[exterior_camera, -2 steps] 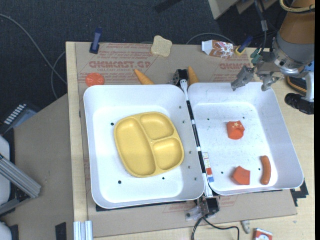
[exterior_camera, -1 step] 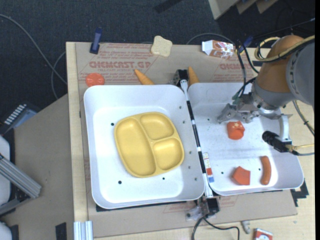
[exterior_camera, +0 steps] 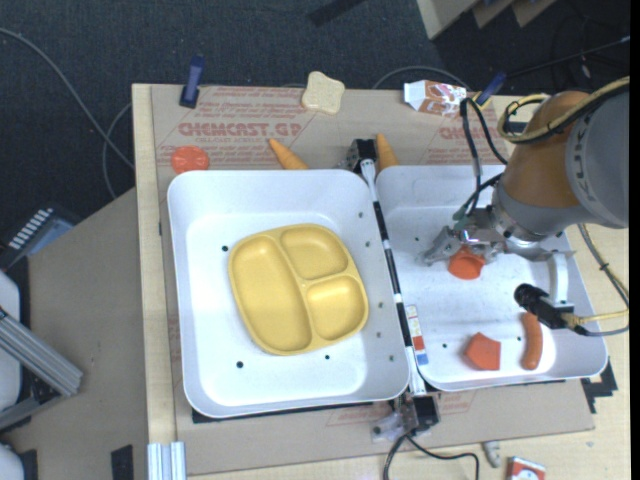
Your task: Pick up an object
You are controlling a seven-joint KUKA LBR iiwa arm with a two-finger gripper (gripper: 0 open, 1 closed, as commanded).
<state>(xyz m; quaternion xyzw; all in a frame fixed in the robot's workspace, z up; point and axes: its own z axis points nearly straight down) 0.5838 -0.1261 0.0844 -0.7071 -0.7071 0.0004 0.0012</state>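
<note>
My hand (exterior_camera: 462, 249) is down in the right bin (exterior_camera: 420, 208), with its metal fingers (exterior_camera: 441, 245) pointing left. A small orange round piece (exterior_camera: 465, 264) lies just below the fingertips, touching or nearly so; I cannot tell whether the fingers grip it or how far they are spread. Farther toward the bin's near edge lie an orange block (exterior_camera: 483, 351) and a sausage (exterior_camera: 532, 340). The left bin (exterior_camera: 200, 208) carries a yellow 3-compartment plate (exterior_camera: 297, 287).

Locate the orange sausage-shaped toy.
The orange sausage-shaped toy lies in the right-hand white bin, near its front right corner, just right of the orange-red block.
</note>
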